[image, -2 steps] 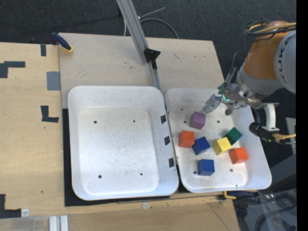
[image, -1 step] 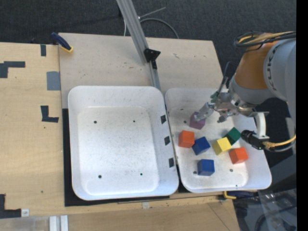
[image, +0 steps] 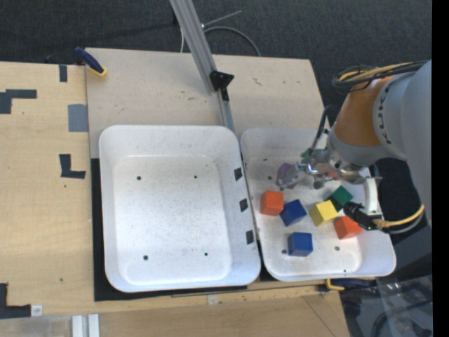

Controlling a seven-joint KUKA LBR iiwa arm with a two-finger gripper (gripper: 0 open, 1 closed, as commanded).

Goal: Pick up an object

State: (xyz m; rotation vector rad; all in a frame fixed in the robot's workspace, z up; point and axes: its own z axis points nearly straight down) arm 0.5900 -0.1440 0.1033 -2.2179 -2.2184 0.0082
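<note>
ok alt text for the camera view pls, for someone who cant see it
A grey and orange robot arm reaches from the right over the right white bin, which holds orange, blue, yellow, green and red blocks. The left white bin sits beside it.

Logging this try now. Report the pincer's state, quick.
Pincer: low over the right bin, beside a purple-grey object; whether it is open, closed or holding anything cannot be told.

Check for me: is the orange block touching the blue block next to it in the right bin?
Apart. The camera view shows a thin strip of white bin floor between the orange block and the nearer blue block.
</note>
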